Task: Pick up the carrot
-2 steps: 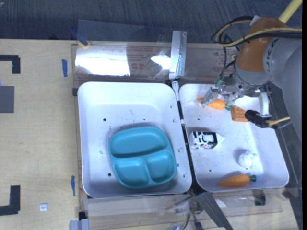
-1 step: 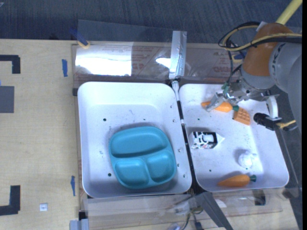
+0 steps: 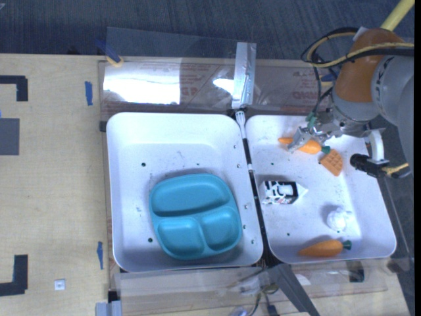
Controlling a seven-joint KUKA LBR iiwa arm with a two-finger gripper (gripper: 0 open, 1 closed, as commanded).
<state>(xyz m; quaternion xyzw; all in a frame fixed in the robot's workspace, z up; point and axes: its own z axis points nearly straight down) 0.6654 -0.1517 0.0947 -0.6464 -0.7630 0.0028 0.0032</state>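
Note:
A carrot point(image 3: 321, 247), orange with a green top, lies along the front edge of the right bin point(image 3: 368, 203). My gripper point(image 3: 306, 135) is low at the back of that bin, far from this carrot. It sits right over a second orange piece point(image 3: 308, 148), whose tip pokes out to the left and which has a speck of green at its right end. The gripper hides the middle of this piece, and I cannot tell whether it is held.
An orange waffle-like block point(image 3: 332, 162) lies just right of the gripper. A black-and-white toy point(image 3: 281, 191) sits near the divider and a small white object point(image 3: 337, 219) lies above the carrot. A blue divided tray point(image 3: 195, 212) is in the left bin point(image 3: 131, 150).

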